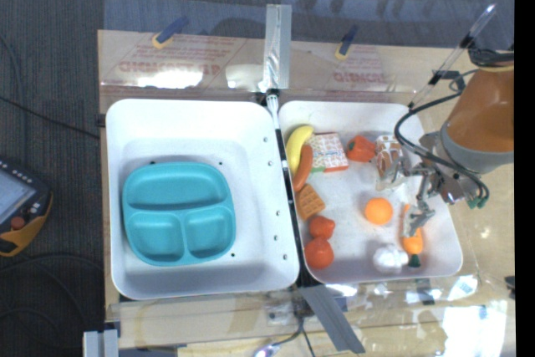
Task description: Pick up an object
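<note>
The right bin [435,259] holds several toy foods. A yellow banana [295,143] lies along its left wall beside a brown sausage [303,167]. Below them sit a waffle piece [310,201] and two red tomatoes [318,242]. A small printed box [328,152] and an orange pepper [361,148] are at the back. An orange ball [378,211] lies mid-bin, with a white lump [389,257] and a small carrot [411,244] near the front right. My gripper [420,209] hangs over the bin's right side, just above the carrot and right of the orange ball.
The left bin [134,125] holds a teal divided plate [177,211]. A metal post [277,46] stands at the back between the bins. Cables [410,130] loop off the wrist over the right bin's back corner. A handheld controller [17,209] lies at far left.
</note>
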You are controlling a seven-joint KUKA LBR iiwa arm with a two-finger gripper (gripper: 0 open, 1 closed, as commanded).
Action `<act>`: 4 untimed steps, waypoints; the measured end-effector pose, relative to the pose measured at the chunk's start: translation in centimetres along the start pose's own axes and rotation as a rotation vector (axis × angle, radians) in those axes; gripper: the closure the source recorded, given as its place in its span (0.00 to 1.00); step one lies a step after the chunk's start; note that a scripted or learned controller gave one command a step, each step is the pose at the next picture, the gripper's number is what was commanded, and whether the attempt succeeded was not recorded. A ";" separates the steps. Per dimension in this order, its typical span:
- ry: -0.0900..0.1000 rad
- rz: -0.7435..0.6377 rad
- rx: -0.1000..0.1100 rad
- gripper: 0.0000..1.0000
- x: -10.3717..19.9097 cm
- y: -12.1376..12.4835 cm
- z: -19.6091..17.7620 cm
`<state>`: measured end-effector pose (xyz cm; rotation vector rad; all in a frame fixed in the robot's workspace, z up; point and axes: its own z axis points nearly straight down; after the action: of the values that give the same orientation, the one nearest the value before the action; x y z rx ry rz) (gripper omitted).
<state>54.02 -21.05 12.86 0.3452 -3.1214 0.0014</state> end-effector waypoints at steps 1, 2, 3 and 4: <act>-0.011 0.177 0.003 0.00 -7.3 0.9 3.9; -0.016 0.254 0.006 0.00 -6.8 6.2 3.8; -0.019 0.252 0.010 1.00 -7.0 6.2 2.7; -0.019 0.251 0.009 0.00 -7.0 6.3 2.7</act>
<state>59.44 -13.42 10.11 -0.0492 -3.1597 0.0129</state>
